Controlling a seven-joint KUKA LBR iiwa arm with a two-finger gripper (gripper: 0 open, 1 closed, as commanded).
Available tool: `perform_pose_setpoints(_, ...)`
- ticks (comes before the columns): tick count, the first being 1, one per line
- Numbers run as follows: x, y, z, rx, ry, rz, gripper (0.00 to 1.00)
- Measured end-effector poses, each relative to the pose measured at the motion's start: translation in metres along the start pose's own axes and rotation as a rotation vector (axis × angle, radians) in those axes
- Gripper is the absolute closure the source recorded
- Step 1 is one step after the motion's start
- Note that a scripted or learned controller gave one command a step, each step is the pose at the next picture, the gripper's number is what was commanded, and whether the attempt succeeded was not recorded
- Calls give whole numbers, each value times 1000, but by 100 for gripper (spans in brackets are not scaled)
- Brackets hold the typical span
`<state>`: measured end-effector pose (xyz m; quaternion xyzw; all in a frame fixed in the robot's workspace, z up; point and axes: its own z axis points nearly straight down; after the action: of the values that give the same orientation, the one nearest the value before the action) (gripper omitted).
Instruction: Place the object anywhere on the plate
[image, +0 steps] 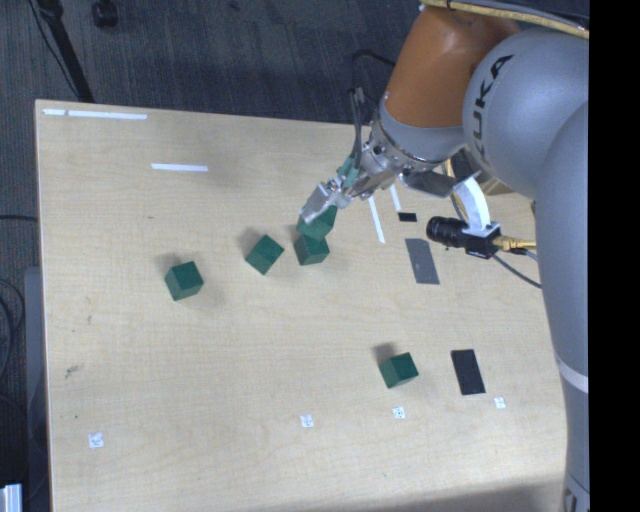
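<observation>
Reaching for the green cube (313, 247) near the middle of the table (200, 400), toward its far edge, just right of a second cube (264, 253). Gripper (320, 213) angled down, touching its top; grasp or release impossible to tell. Probably the pick step. Next: secure grip, lift. No plate identifiable; other cubes near left edge (184, 280) and near-right corner (399, 369).
</observation>
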<state>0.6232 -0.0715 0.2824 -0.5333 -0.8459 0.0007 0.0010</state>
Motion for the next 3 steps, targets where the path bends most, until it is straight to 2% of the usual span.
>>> perform_pose_setpoints(1,52,61,58,3,1,-159,100)
perform_pose_setpoints(2,4,12,17,0,-1,207,100)
perform_pose_setpoints(3,86,77,41,1,0,212,100)
